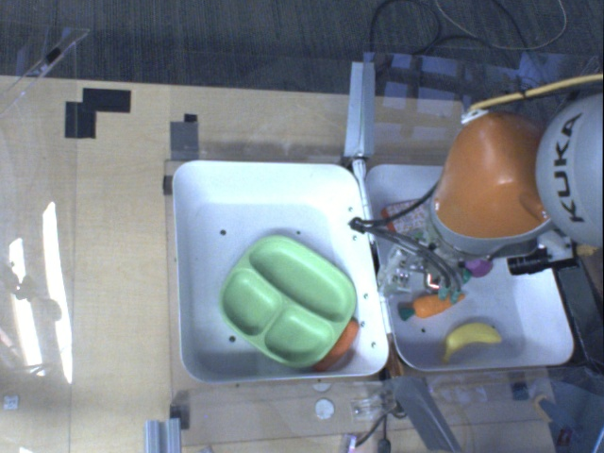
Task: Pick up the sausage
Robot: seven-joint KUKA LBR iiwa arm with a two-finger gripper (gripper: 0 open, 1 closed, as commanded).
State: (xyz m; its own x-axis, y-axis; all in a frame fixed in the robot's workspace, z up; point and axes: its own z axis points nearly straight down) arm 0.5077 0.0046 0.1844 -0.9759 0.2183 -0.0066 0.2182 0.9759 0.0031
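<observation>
2 white bins (189, 253), gripper (401, 274) above right bin, banana (472, 336)

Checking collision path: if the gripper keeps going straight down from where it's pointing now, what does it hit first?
Likely the carrot: the gripper hangs over the right bin with the carrot just below it in the camera view. Depth is unclear from this slant, so it could meet bare bin floor beside it. The banana lies off that line.

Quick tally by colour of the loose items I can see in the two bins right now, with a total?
Green: 1, the divided plate in the left bin
Orange: 2, a piece peeking from under the plate, and a carrot in the right bin
Yellow: 1, the banana
Purple: 1, a small piece by the arm
Total: 5
</observation>
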